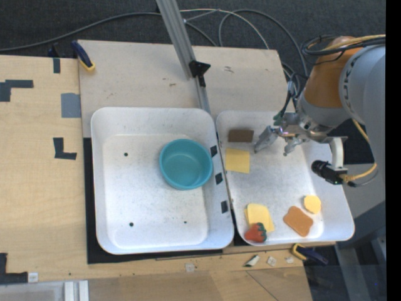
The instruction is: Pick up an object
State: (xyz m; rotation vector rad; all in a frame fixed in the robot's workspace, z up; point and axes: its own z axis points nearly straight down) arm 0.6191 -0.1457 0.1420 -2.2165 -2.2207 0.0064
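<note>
The grey KUKA arm [351,80] is reaching in from the right over two white bins; the left bin [113,168] is carrying a teal bowl [185,163], while the right bin [276,180] is offering the pickable pieces; the gripper [279,142] is hanging above that bin's far end with its fingers spread wide and nothing between them; a brown block [240,135] is lying just beside the left finger, a pale yellow square [237,160] a little nearer the camera, and a yellow piece [259,216], an orange slab [298,221], a small yellow disc [312,204] and a red bit [255,233] are clustering at the near end; the likely risk is closing on bare floor, since no piece is sitting squarely under the fingers, and the flat shapes could slide away.
</note>
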